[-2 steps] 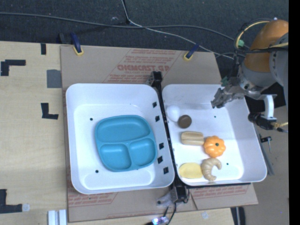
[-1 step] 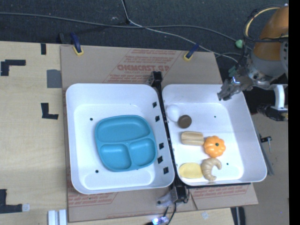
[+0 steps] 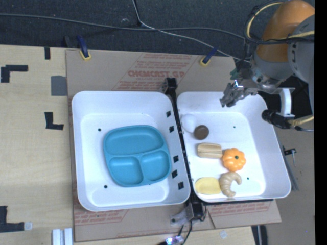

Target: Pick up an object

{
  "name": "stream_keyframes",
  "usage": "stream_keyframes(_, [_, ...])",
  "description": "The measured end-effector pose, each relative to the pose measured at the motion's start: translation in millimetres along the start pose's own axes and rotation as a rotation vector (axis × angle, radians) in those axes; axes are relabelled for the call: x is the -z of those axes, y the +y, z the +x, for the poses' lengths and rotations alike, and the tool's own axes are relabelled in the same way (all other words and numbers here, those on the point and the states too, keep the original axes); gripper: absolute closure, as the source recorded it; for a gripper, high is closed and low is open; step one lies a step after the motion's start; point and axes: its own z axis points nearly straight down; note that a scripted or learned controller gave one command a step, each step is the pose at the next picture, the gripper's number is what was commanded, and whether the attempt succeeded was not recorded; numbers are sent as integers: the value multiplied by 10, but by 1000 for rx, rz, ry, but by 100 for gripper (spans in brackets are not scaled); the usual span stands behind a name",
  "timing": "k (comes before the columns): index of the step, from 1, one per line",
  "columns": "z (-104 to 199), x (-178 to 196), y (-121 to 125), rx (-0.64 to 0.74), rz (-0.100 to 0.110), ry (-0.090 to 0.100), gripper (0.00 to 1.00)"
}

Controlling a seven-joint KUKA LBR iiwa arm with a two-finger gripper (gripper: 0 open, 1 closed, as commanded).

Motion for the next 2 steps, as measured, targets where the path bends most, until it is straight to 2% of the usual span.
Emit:
stream_keyframes(1, [574, 106, 28, 1, 1, 1, 100])
stream_keyframes(2, [1170, 46, 122, 1, 2, 0, 100])
